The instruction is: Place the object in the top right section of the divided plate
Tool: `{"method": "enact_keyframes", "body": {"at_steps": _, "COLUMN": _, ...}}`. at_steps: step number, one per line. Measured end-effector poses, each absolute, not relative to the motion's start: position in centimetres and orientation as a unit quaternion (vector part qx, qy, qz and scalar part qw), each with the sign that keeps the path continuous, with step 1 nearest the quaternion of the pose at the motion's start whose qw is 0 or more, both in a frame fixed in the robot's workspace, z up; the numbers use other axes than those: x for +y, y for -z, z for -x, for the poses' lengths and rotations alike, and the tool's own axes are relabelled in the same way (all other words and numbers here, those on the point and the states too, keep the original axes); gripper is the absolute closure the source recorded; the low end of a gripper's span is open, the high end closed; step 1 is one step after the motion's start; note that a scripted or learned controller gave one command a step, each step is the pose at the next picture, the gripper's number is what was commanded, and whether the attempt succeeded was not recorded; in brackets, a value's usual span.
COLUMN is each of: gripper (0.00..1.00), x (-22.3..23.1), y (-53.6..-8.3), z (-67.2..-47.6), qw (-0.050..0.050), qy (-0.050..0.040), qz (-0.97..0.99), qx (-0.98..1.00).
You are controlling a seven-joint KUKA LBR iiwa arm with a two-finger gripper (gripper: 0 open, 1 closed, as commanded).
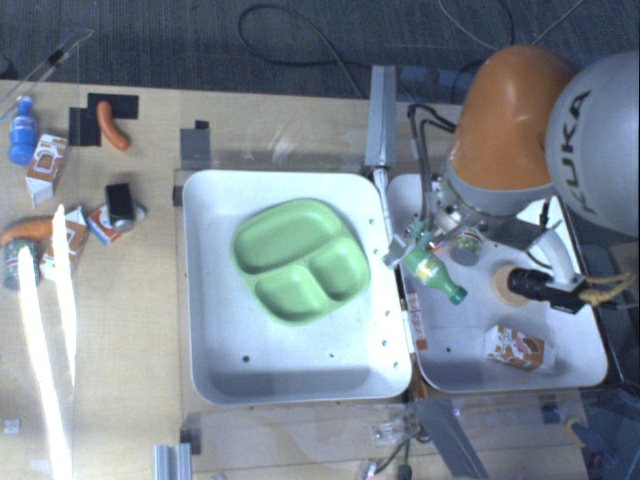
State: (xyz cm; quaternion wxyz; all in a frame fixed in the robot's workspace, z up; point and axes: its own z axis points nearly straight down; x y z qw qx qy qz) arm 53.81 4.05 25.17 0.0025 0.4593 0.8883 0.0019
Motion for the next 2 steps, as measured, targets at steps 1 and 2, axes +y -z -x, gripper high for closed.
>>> {"method": "enact_keyframes", "body": {"at_steps": 1, "gripper": 1.00, "x": 9.0, "y": -36.3, "z": -52.9, "qw": 0.003, "qy": -0.0024, "qz": -0.382, "qx": 0.924}}
{"method": "enact_keyframes", "body": {"at_steps": 2, "gripper": 1.00, "x": 13.4, "y": -35.3, "z": -48.8, "qw": 0.002, "qy": -0.0019, "qz": -0.326, "qx": 0.946}}
